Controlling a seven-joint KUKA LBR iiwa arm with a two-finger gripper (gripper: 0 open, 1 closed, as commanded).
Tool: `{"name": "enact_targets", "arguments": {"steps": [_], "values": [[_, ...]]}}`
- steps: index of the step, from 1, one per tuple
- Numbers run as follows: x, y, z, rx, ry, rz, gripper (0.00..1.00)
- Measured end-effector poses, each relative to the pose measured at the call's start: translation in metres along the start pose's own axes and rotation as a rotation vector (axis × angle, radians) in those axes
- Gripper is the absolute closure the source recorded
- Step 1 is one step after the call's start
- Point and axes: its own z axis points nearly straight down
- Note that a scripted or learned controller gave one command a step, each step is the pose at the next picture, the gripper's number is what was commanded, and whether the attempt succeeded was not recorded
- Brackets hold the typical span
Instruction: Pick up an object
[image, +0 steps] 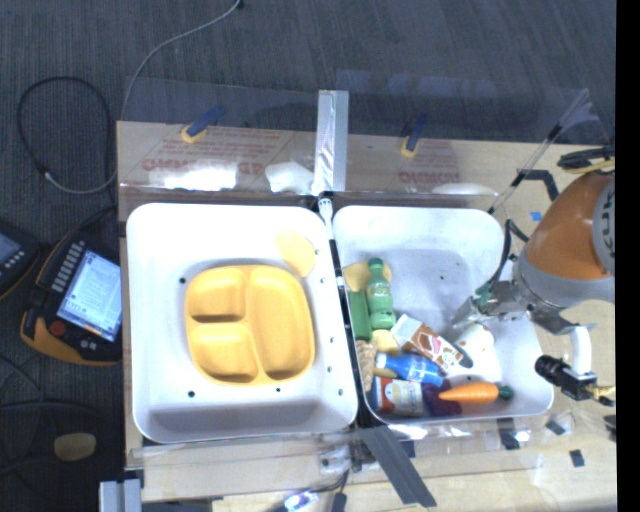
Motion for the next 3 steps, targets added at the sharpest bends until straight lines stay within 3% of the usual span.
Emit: {"name": "enact_targets", "arguments": {"steps": [1, 2, 3], "values": [[0.048, -0.023, -0.067, 0.027, 0.002, 0.073, 1.00], [0.090, 0.006, -0.103, 0.028, 0.000, 0.172, 1.00], [0.090, 0.006, -0.103, 0.028, 0.000, 0.172, 0.00]]}}
